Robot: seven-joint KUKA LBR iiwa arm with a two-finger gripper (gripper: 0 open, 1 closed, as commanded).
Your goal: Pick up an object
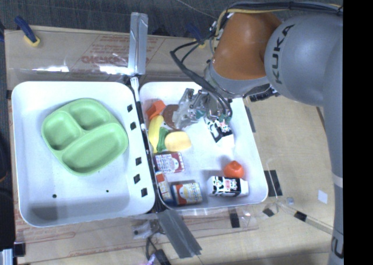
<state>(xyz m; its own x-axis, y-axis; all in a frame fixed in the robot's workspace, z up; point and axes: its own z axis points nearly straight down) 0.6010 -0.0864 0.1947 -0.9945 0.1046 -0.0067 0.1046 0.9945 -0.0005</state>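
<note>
**Pincer low in the crowded right bin**

A tan tabletop (291, 147) carries two shallow white bins, with dark carpet beyond its far edge. The pincer (189, 109) hangs low in the far-left part of the right bin (253, 141), beneath the arm's orange band (242, 45); whether its fingers are open or closed cannot be told, and nothing is plainly seen between them.

Taking the pincer as landmark: a brown round piece (171, 116) lies just beside it on the left, an orange piece (155, 108) further left against the bin's wall. Just nearer the camera sit a yellow lemon (178, 140) and a banana (154, 131), its long axis running along the left wall. A small black-and-white carton (220, 130) lies to the right, tilted. Bare bin floor opens between it and the near row: red-labelled packet (169, 162), can (185, 192) on its side, second carton (226, 186), orange-capped item (233, 169).

The left bin (23, 141) holds a green divided plate (84, 135), well apart.
</note>
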